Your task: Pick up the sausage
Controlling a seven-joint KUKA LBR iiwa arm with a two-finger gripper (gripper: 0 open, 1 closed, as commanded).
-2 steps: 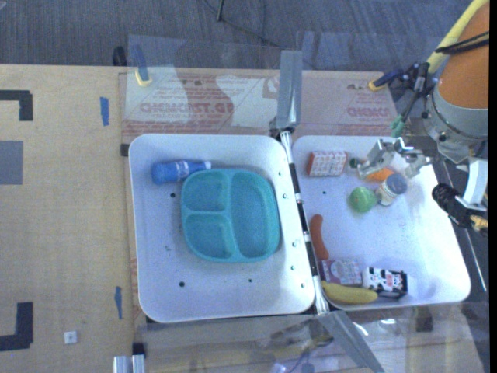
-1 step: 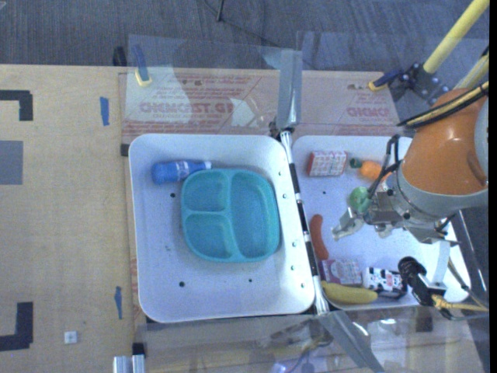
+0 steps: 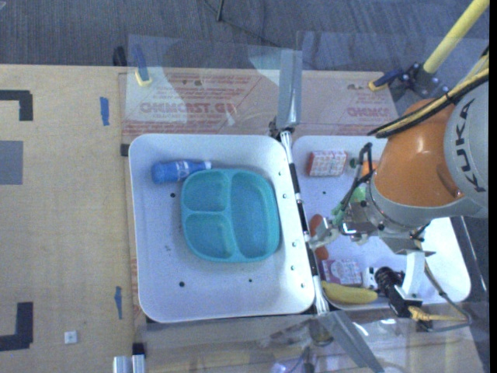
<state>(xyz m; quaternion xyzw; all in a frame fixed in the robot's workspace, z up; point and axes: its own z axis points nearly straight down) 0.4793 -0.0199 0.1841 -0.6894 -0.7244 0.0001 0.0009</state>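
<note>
The sausage [image 3: 316,224] is a red-brown piece lying along the left wall of the right bin [image 3: 458,282]. Another red bit shows just below it, past the gripper's tip. My gripper [image 3: 324,239] hangs low over the sausage's middle, reaching in from the right. The orange band and grey wrist [image 3: 415,169] cover much of the right bin behind it. Whether the gripper touches the sausage cannot be made out.
A yellow banana [image 3: 349,294] and a small pink packet [image 3: 345,270] lie at the right bin's front. A red patterned box [image 3: 327,162] sits at its back. The left bin [image 3: 155,286] holds a teal divided plate [image 3: 231,214] and a blue bottle [image 3: 178,169].
</note>
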